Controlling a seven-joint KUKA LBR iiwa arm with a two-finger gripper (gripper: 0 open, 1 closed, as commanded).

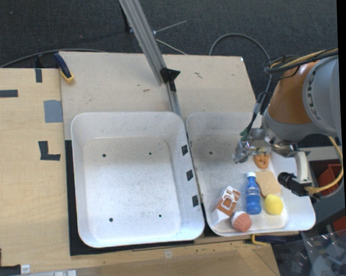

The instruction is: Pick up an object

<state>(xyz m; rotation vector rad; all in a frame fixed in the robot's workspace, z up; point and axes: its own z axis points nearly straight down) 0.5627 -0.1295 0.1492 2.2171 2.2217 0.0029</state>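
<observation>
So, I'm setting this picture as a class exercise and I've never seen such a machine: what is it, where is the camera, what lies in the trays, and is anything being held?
This is one photograph, taken by a fixed camera above a workbench, looking down at a slant. The grey robot arm with an orange band reaches in from the right. At its end is a two-finger metal gripper, hanging over the right shallow white bin. Whether its fingers are open or shut cannot be told, and nothing can be seen held. Toward that bin's near right corner lie a blue plastic bottle with a white cap, a yellow round object, a tan block, an orange-and-white carton, a reddish round object and a small orange item. The left shallow white bin sits beside it.
</observation>
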